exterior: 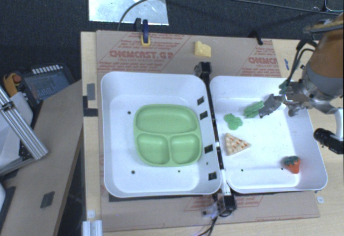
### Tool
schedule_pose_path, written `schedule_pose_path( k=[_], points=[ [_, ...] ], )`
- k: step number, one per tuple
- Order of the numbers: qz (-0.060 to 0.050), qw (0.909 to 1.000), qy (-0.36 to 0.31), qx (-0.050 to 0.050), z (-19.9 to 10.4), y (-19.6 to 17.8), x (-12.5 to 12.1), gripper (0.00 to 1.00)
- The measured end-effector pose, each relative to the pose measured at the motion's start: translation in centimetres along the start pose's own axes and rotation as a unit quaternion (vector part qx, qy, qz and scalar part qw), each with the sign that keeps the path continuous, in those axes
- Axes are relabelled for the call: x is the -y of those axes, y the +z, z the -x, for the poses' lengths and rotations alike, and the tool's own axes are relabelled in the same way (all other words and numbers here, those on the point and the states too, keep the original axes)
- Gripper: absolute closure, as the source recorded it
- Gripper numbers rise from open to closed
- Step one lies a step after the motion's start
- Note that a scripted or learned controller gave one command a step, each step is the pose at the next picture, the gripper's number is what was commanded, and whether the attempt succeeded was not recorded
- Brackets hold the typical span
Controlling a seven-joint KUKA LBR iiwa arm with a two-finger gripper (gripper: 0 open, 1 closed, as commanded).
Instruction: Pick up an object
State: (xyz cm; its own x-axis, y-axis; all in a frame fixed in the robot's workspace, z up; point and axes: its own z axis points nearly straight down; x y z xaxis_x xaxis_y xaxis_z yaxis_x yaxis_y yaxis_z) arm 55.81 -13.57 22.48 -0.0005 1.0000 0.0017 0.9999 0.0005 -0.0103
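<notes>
The arm is cut off at the frame's right edge, and its gripper is small and blurred over the right bin, so I cannot tell its state. A green leafy object lies just beside its tip; contact is unclear. A small green piece, a waffle-patterned wedge and a strawberry-like toy lie apart.

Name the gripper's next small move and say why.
Probably a short descent onto the elongated green toy vegetable: the gripper sits right beside it in the right white bin, and nothing visibly sits between its fingers yet.
</notes>
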Motion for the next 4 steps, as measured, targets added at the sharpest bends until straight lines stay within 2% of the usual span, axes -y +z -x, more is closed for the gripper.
schedule_pose_path(
  k=[1, 2, 4],
  points=[
    [0.006, 1.0, -0.001, 0.001, 0.0, -0.6, -0.2, 0.0],
    [0.004, 1.0, 0.0, 0.001, 0.8, 4.5, 0.3, 0.0],
    [0.004, 1.0, 0.0, 0.0, 1.3, 14.0, -0.1, 0.0]
  ],
)
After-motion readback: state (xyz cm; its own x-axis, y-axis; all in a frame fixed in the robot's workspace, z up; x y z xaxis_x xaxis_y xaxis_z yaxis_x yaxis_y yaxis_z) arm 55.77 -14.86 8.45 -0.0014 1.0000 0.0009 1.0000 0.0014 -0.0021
